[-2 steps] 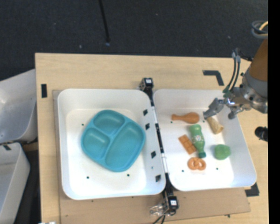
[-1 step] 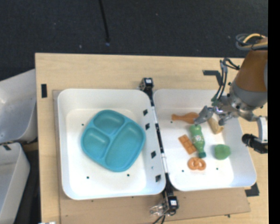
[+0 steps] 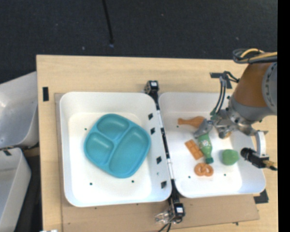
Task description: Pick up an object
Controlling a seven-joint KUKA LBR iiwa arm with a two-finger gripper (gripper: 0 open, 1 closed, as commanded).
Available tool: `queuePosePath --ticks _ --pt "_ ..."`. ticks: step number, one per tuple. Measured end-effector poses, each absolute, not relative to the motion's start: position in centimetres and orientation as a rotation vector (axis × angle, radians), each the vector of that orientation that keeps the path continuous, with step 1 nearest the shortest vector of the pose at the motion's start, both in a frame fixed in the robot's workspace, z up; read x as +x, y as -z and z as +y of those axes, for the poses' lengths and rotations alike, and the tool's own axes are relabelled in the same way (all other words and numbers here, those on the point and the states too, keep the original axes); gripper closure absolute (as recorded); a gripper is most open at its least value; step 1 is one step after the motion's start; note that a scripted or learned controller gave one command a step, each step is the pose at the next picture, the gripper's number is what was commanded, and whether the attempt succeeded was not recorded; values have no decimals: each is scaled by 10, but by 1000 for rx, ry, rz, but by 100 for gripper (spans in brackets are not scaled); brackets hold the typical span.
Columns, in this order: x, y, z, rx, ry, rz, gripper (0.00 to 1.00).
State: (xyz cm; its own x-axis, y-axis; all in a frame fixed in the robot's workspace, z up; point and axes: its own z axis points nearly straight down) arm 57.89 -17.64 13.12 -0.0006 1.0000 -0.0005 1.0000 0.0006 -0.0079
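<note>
Arm over the right bin, hand among small toy foods.

No writing can be read; the green bottle (image 3: 205, 147) bears a pale label too blurred to make out. The hand (image 3: 213, 128) sits low in the right bin (image 3: 183, 187), just above the bottle's top end, beside a brown drumstick-shaped piece (image 3: 191, 122); how far open it is cannot be told. An orange waffle piece (image 3: 194, 149), pretzel (image 3: 203, 169) and green round thing (image 3: 229, 157) lie nearby. A blue divided plate (image 3: 117, 145) lies in the left bin (image 3: 72, 187).
</note>
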Motion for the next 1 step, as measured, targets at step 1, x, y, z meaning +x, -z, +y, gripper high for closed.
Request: queuePosePath --ticks 1 --pt "580 -99 -178 -2224 -4 -2218 0"
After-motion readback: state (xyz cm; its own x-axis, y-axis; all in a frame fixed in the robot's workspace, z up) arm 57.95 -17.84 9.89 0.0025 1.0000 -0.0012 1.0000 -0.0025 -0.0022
